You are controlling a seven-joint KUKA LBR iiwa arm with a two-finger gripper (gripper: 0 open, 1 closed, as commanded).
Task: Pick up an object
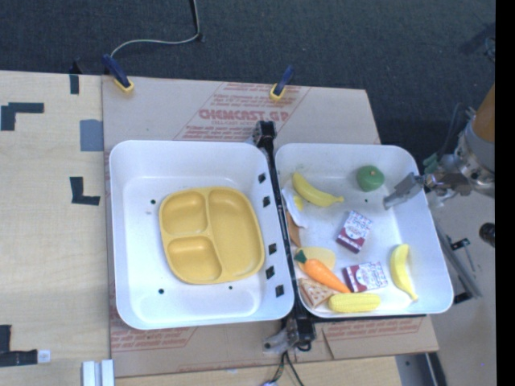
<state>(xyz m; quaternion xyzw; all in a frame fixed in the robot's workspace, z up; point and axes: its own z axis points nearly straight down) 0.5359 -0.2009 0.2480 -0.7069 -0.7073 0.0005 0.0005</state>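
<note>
Corn cob (pixel 355 301) at right bin's (pixel 433 240) front; hand (pixel 400 191) over far rim, grip unclear, touching nothing

A single fixed camera looks down at a slant on the worktop (pixel 233 107) from above. Both white bins (pixel 129 215) sit mid-frame at moderate range, with dark floor (pixel 322 22) beyond the far edge.

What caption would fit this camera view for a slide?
Tool at the right bin's edge near a green apple, above toy food; a yellow divided plate lies in the left bin.
</note>
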